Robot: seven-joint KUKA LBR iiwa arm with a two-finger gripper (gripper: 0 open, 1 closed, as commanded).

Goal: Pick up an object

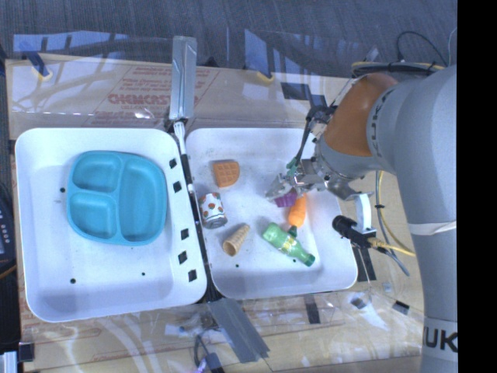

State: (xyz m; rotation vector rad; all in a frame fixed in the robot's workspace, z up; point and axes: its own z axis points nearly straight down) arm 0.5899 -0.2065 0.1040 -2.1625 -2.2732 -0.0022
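Hanging the gripper [289,186] low in the right bin [256,286], just above the orange carrot [297,211] and purple toy [283,201], likely lining up a grasp; opening not being discernible.

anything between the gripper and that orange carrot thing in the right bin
Nothing visible does. The gripper hangs right over the upper end of the orange carrot, with a small purple piece at its left side. The green bottle lies below, clear of the approach.

One fixed overhead camera, slanting down on both bins [31,208]
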